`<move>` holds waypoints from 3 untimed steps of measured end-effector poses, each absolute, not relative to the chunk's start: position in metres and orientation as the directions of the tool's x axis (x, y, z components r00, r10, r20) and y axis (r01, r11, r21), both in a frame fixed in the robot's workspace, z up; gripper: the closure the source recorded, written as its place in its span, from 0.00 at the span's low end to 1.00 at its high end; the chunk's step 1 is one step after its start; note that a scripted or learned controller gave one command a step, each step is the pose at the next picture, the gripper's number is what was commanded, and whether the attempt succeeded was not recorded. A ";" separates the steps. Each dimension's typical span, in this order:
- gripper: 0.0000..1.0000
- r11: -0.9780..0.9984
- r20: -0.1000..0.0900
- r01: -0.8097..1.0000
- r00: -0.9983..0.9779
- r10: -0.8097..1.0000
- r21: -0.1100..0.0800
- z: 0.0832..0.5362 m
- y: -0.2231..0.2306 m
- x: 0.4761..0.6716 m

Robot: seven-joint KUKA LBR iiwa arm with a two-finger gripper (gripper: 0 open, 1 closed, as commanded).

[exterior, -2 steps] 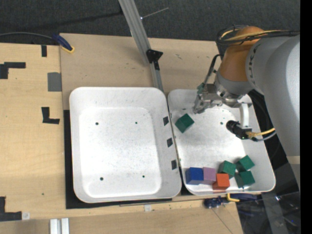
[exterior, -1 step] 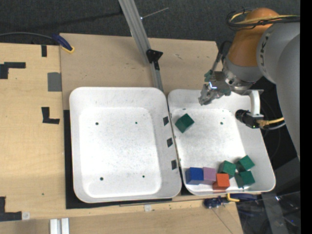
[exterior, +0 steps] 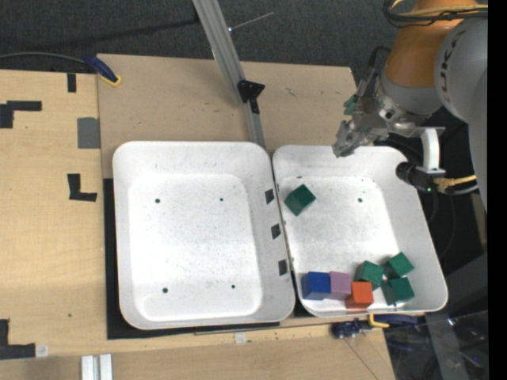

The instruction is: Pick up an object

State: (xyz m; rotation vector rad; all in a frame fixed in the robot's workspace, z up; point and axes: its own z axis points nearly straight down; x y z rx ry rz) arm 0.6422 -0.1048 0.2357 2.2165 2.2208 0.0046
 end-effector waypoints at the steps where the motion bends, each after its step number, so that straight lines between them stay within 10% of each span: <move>1: 1.00 0.001 -0.001 1.000 -0.001 1.000 -0.003 0.207 -0.104 0.642; 3: 1.00 0.008 0.002 1.000 -0.008 1.000 0.000 0.228 0.013 0.638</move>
